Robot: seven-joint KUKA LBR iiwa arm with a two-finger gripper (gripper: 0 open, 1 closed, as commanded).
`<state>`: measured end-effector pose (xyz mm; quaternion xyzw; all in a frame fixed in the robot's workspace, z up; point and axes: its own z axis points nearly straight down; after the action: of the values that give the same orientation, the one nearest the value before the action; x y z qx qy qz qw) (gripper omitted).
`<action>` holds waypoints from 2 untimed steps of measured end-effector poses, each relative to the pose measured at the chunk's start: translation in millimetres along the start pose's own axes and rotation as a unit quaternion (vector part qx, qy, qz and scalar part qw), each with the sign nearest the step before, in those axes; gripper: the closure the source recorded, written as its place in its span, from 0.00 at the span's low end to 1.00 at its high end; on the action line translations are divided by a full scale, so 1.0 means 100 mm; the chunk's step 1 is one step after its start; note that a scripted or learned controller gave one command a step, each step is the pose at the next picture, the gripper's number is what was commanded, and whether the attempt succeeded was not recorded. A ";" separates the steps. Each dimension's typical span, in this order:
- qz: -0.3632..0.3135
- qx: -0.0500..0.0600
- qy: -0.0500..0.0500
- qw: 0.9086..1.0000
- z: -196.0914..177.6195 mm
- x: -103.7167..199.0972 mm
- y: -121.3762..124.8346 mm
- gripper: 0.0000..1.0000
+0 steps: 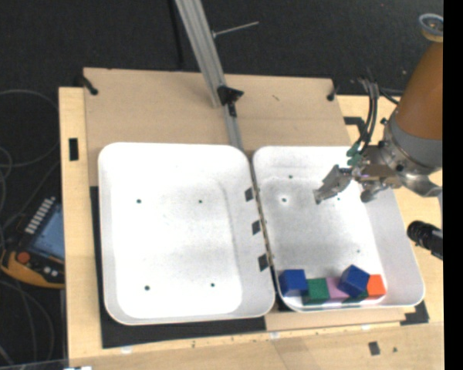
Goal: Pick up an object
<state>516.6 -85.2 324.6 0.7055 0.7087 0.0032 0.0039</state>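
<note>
My jaws point(347, 188) hang wide and empty over the right white plastic bin point(293, 230); the small coloured blocks, blue cube point(293, 280) nearest, lie along its near wall, well below me.

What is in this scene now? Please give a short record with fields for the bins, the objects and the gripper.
left bin: white, shallow
right bin: white, holds blocks along its near wall
blocks: blue block, green block, pink block, dark blue block, orange block
gripper: above the right bin, fingers spread, nothing between them
</note>
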 end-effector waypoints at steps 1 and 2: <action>0.001 0.004 -0.001 1.000 0.05 -0.01 0.00 0.00; -0.001 0.001 0.000 1.000 -0.49 0.27 0.21 0.00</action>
<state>536.5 -58.5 373.9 0.7049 0.7093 0.0025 0.0031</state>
